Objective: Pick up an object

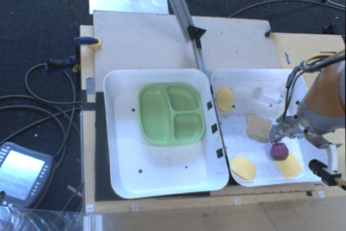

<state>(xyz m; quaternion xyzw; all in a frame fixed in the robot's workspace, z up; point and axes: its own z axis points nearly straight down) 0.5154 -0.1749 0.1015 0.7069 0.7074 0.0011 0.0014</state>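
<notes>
Nearest the camera in the right white bin (238, 116), a round purple object (279, 151) lies just below the gripper (281, 133), jaw state unclear. Beyond, a compartmented green plastic plate (172, 114) rests in the left white bin (121, 132).

The scene is evenly and brightly lit from above; the white bins (162, 181) are slightly washed out, with soft, faint shadows. Detail is softened by mild blur and grain, and the dark floor (38, 2) is rendered noisy
</notes>
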